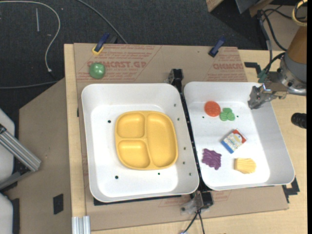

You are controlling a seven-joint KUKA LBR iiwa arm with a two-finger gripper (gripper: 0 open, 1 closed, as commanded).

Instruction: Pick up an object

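Five small things lie in the right bin (pixel 273 130), any of them there for the taking. Up at the far end sits a red-orange disc (pixel 212 108), and touching its right side, a green toy (pixel 227 114). Towards the middle, a little box (pixel 233 141), blue and white with a red end, lying at a tilt. Nearer us, a purple piece (pixel 211 158) on the left, and a yellow piece (pixel 245 165) to its right, the two well apart.

Now the gripper (pixel 257 98): it hangs over the far right corner of that bin, right of the red disc and green toy, with clear white floor between it and them. I can't tell how its jaws stand from here; it's a dark lump against the rim. The arm (pixel 294 67) comes in from the right.

Left bin (pixel 92 145): a yellow tray (pixel 146 140) with three compartments, flat in the middle.

Beyond the bins, on the cardboard (pixel 141 62), a green ball (pixel 97 70) rests near the far left corner. Two blue clamps (pixel 101 44) (pixel 217 47) pin the cardboard's far edge.
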